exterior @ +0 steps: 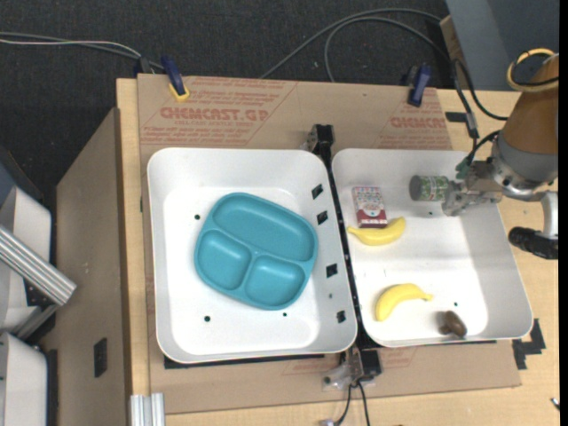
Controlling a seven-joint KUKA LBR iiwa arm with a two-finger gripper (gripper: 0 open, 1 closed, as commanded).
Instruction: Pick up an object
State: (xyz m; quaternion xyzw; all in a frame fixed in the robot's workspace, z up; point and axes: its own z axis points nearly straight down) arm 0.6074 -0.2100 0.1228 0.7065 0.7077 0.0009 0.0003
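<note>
Two shallow white bins sit side by side on a cardboard-covered bench. The left bin (169, 264) holds a blue divided plate (256, 249) lying flat near its middle. The right bin (497, 264) holds several small things: a red and white packet (368, 204) near the divider, a banana (378, 232) just below it and touching or nearly touching its lower edge, a second banana (398, 300) lower down, and a small brown lump (453, 325) near the front edge, just right of that second banana.

The arm reaches in from the right, its orange band (535, 118) above the grey wrist. The gripper (463, 192) sits low over the back right part of the right bin. A small greenish can (429, 187) lies on its side just left of the gripper, right at its tip — whether the fingers are spread or pinching it cannot be told from this angle. The can is well apart from the packet and the bananas
</note>
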